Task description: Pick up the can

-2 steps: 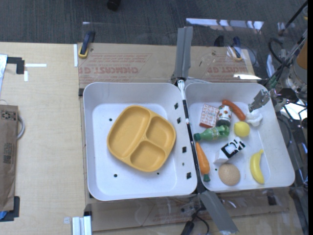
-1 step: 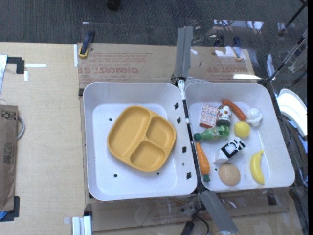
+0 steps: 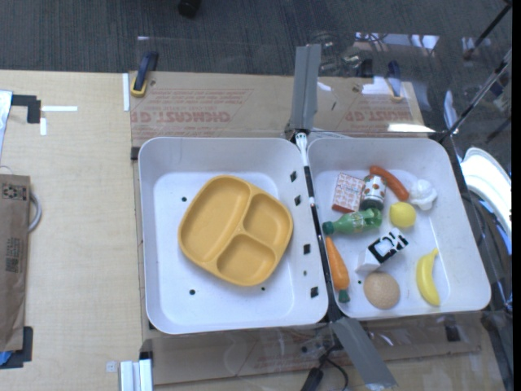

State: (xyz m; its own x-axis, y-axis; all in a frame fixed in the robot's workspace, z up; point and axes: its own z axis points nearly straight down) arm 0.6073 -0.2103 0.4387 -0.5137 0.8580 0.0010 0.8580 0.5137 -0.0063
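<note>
Left white bin [image 3: 151, 218]: a yellow three-compartment plastic plate [image 3: 236, 230] lies at frame centre-left.

Right white bin [image 3: 456, 218]: an orange carrot [image 3: 337, 265] lies along the left wall, with a green bottle [image 3: 352, 222] on its side above it. The small can with a dark top [image 3: 373, 192] is in the upper middle, touching the bottle's upper side and just right of a red-and-white carton [image 3: 348, 190]. A yellow lemon [image 3: 402, 214] and a yellow banana [image 3: 428, 278] lie further right.

Gripper state: cannot be determined.

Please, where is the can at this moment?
The can stands in the right bin, toward its far side, between the red card and the sausage, above the green bottle.
</note>
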